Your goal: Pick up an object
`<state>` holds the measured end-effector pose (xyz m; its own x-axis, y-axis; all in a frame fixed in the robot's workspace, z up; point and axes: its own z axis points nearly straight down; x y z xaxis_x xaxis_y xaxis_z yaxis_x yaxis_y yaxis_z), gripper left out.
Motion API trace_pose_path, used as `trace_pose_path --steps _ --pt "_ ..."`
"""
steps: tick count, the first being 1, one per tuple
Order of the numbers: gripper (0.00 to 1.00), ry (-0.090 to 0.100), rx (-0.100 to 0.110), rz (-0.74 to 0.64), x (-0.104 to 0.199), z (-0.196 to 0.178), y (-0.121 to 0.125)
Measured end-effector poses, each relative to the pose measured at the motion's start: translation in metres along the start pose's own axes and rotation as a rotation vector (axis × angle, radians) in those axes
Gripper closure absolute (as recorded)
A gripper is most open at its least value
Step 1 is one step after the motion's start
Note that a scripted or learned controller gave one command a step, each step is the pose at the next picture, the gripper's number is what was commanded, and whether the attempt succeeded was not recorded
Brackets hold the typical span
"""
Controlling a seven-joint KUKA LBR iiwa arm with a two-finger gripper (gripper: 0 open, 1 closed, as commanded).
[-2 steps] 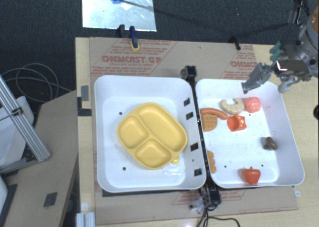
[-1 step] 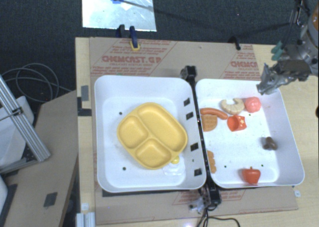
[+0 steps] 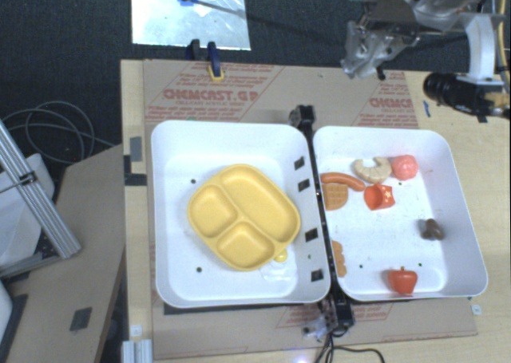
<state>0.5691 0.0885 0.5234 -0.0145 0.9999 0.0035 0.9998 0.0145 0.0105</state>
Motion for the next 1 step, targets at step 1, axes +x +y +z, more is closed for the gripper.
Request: trace_pose_path --steps 1 --pt "1.00 -0.003 0.003 0.006 -0.0067 -0.0096 -0.0021"
